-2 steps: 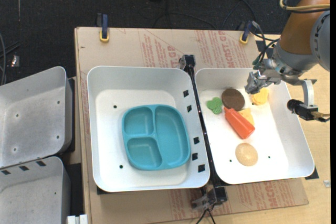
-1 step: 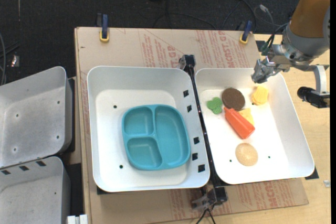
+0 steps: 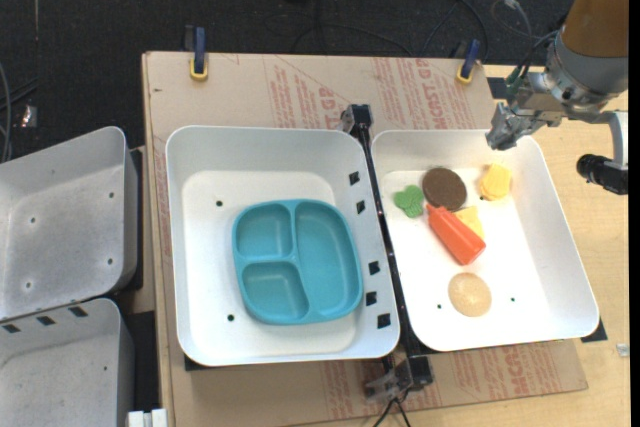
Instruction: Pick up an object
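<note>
The right bin holds several toy foods: a brown round cookie, a green leafy piece, an orange carrot, a yellow piece and a tan round piece. My gripper hangs over the far right corner of that bin, just above and behind the yellow piece. Nothing shows between its fingertips, and it touches none of the foods.
The left bin holds a teal divided tray. Black clips run along the seam between the bins. Two yellow clamps hold the brown board at the back. Grey lids lie at the far left.
</note>
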`<state>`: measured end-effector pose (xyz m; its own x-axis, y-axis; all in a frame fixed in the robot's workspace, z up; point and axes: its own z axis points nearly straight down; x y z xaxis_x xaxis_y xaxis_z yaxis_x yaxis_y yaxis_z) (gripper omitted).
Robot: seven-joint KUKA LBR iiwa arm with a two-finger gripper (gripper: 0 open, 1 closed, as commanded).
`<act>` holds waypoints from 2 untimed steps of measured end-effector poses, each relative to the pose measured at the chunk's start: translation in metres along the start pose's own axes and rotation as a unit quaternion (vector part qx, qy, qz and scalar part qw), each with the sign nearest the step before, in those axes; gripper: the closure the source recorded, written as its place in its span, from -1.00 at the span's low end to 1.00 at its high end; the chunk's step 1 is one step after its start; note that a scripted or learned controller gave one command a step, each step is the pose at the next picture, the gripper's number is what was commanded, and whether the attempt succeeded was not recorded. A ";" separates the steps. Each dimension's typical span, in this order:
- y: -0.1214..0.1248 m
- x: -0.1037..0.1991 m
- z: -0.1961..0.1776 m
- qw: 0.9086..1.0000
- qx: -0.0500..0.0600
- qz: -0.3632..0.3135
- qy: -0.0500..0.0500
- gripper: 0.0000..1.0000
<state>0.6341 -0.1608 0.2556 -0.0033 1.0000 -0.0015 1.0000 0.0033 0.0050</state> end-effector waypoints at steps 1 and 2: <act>-0.009 0.044 0.007 1.000 0.003 -0.001 0.001 1.00; -0.023 0.104 0.007 1.000 0.003 -0.002 0.001 1.00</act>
<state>0.6107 -0.0573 0.2488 -0.0070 1.0000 0.0007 1.0000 0.0070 -0.0013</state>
